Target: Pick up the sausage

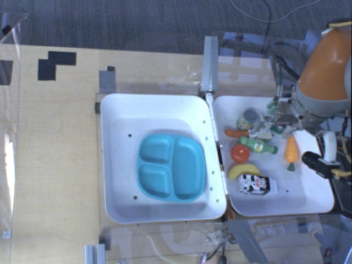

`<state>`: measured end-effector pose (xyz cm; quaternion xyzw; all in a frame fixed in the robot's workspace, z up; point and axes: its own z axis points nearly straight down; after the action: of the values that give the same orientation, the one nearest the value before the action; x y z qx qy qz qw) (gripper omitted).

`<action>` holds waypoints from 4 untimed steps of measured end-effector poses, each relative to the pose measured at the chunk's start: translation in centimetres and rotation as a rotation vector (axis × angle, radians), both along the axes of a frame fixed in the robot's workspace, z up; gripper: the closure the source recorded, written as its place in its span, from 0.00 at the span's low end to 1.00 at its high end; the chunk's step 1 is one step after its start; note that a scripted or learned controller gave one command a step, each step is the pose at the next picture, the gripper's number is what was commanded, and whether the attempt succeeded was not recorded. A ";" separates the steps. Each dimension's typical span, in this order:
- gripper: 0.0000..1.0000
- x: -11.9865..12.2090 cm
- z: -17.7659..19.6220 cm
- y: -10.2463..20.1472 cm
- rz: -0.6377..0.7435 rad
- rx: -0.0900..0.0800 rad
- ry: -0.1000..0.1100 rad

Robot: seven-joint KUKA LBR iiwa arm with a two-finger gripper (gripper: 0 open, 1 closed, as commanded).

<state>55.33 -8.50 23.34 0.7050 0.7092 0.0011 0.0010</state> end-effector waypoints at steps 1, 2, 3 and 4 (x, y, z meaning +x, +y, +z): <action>0.00 2.0 -12.2 0.2 0.086 -0.001 -0.004; 0.00 0.8 -4.9 4.7 -0.240 0.001 -0.002; 0.00 3.5 -13.8 0.0 -0.021 0.000 0.002; 0.00 11.0 -14.6 -1.0 -0.139 0.000 -0.006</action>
<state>66.37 -9.48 8.73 0.7526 0.6584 0.0031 0.0034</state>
